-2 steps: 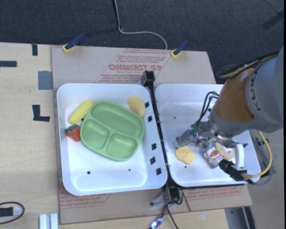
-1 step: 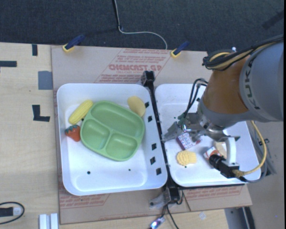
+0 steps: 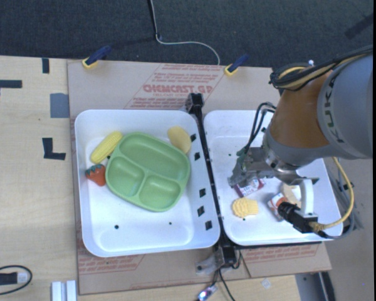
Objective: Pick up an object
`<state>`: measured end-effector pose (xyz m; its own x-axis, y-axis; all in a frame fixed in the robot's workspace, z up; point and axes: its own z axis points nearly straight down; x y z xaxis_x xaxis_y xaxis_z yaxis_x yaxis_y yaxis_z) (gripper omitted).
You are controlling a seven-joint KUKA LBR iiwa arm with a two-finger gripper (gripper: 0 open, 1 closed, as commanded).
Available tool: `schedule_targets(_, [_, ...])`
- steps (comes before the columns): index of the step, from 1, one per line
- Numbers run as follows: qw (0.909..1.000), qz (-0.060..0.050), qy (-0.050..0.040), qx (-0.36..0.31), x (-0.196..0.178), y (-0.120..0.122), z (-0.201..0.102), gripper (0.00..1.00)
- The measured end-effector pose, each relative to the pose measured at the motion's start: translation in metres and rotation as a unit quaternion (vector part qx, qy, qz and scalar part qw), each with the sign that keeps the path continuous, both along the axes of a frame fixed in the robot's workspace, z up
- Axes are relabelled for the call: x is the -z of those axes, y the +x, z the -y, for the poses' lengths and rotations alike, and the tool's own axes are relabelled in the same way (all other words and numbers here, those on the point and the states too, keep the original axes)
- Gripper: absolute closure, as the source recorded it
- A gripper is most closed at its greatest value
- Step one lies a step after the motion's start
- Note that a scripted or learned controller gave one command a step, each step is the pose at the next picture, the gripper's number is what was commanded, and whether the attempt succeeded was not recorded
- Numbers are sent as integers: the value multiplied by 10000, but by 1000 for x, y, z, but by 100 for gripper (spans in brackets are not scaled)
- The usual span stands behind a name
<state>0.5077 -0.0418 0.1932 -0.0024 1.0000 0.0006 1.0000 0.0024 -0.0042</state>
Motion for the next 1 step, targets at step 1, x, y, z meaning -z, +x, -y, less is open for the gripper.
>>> schedule_targets(1, [10000,37,6,-29,-68,-12,-81,100])
